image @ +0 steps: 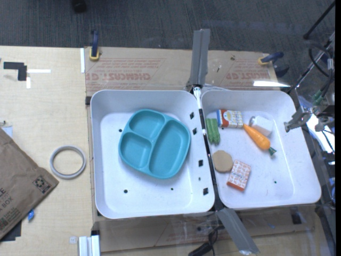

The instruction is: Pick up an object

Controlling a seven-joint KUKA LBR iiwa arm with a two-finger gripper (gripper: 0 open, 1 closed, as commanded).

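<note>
Item: pincer (pixel 292 125), metal-grey, seen at the right rim of the right bin (pixel 298 193), low over the upper part of that wall; whether it is apart or together cannot be told, and nothing shows in its grasp. Right bin contents, all on the far side of the pincer from the arm: white block (pixel 261 125), nearest to it; orange carrot (pixel 258 137), touching the block's lower edge and lying slantwise, green tip pointing down and toward the pincer; red-and-white carton (pixel 230 118), beyond the block; green bar (pixel 213 130), farther still, just beside the wall between the bins; tan round disc (pixel 222 161), lower and well apart from the pincer; orange patterned box (pixel 239 175), touching the disc's lower right edge. Left bin (pixel 101 196), farthest from the pincer: one teal divided plate (pixel 154 143), lying flat. Counter (pixel 42 105) beyond the left bin: pale tape ring (pixel 67 161); brown cardboard box (pixel 21 183)
</note>
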